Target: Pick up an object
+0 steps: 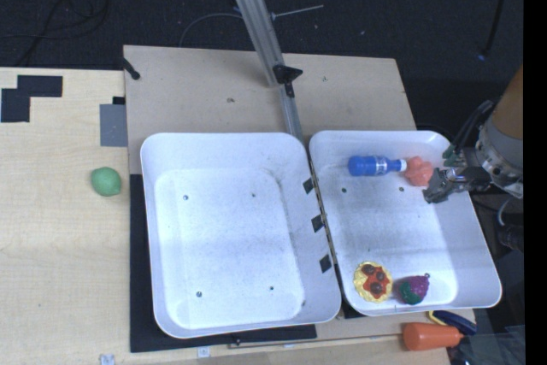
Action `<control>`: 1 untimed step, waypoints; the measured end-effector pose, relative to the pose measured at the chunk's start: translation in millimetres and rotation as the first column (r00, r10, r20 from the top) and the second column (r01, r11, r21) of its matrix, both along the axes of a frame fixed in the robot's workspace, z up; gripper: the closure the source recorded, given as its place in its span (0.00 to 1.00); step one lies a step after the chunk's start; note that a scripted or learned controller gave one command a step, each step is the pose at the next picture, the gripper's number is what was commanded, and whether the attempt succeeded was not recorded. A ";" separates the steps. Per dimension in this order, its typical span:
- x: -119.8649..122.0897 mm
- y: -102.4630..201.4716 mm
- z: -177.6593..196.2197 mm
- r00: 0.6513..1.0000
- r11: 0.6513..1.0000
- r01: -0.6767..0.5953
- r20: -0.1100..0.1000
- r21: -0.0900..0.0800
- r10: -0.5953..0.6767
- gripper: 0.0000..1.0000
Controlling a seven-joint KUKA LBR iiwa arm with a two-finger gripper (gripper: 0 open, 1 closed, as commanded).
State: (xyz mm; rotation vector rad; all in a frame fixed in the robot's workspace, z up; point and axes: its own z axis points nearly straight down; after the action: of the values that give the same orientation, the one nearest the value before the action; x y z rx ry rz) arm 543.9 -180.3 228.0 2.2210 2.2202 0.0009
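- While the gripper [438, 188] hangs at the right bin's [479, 248] far-right rim, jaw state cannot be told (too small, dark).
- An orange-pink object [418, 172], just beside it and touching a blue bottle [373, 165], should be approached squarely so the bottle is not nudged.
- Room is tight against the bin wall.

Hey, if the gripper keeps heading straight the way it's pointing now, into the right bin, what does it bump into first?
Most likely the small orange-pink object, which lies just left of the gripper near the right bin's upper right corner. The blue bottle sits right behind it. Height is hard to judge from above, so the gripper might pass over it.
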 end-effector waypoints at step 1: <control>0.9 54.8 -4.1 1.000 1.000 -0.004 -0.002 0.002 0.004 1.00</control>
State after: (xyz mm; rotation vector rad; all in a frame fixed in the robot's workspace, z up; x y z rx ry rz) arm 544.8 -125.5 223.9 2.2183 2.2267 0.0006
